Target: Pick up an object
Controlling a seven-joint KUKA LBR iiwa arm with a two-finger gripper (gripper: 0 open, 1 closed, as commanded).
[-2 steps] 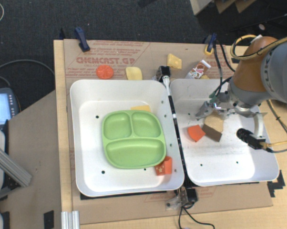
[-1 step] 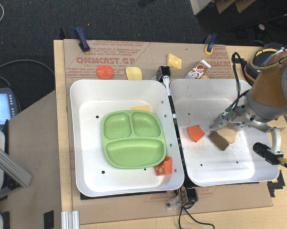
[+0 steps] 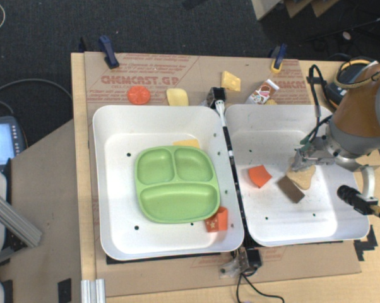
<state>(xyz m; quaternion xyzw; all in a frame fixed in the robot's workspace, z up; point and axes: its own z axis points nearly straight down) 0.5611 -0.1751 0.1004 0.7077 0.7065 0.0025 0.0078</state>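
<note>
Bins (image 3: 108, 131) come first: two shallow white plastic ones with rounded corners, side by side on the worktop (image 3: 196, 71), which is covered with brown cardboard. The left bin holds one light green plate (image 3: 176, 183) with three compartments, smooth and glossy, one pale yellow piece (image 3: 186, 143) peeking out at its 12 o'clock edge, and one orange block (image 3: 218, 219) touching its rim at about 5 o'clock. The right bin (image 3: 272, 223) holds one orange cube (image 3: 260, 175) and, at 3 o'clock from it, one beige and brown wedge (image 3: 297, 184) (it looks like toy bread). Outside the bins, at 12 o'clock on the cardboard, lie one round red piece (image 3: 139, 95), two yellow pieces (image 3: 177, 96) and one small printed packet (image 3: 262, 93); two blue clamps (image 3: 108, 51) hold the cardboard.

The grey arm (image 3: 357, 125) enters from 3 o'clock and bends down into the right bin. The gripper (image 3: 303, 160) is directly over the wedge, at its top edge. Whether the gripper is open or closed, I cannot tell.
</note>
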